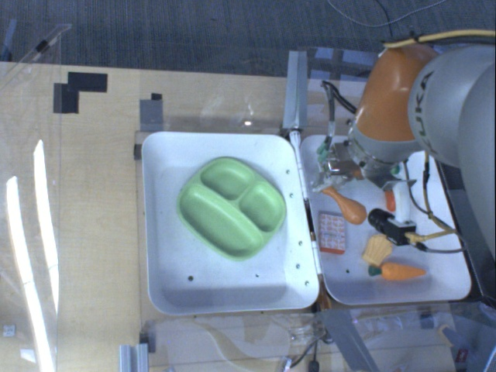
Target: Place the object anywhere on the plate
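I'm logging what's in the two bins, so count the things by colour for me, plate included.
Green: 1, the plate
Orange: 2, the drumstick-shaped toy and the carrot
Red-patterned: 1, the flat card
Tan: 1, the ridged piece
Red: 1, the small sliver, too small to identify
Total: 6

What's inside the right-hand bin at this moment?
An orange drumstick, a pink card, a tan piece and a carrot. The arm covers the bin's far end.
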Robot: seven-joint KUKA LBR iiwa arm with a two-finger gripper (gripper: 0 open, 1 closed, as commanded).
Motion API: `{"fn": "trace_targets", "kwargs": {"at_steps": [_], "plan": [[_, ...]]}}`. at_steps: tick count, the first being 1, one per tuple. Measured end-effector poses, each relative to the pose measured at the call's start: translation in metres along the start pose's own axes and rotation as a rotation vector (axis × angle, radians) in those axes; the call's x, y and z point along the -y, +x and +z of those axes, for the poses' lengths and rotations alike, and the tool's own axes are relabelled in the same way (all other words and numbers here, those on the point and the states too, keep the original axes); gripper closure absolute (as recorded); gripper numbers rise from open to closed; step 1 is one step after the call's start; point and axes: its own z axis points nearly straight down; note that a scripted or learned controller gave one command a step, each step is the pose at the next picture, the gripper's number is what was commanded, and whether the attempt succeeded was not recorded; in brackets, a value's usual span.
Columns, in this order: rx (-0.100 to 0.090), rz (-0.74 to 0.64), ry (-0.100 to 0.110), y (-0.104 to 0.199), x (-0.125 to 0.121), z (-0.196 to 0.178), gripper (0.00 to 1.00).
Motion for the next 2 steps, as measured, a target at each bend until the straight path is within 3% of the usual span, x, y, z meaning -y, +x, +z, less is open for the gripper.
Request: {"fn": "trace_targets", "kwargs": {"at_steps": [1,2], "plan": [[0.0,-0.015,0.001,0.0664,-0.0049,0.0002,1.0],[0.0,-0.015,0.001,0.0663,-0.0049,0.0002,0.0]]}}
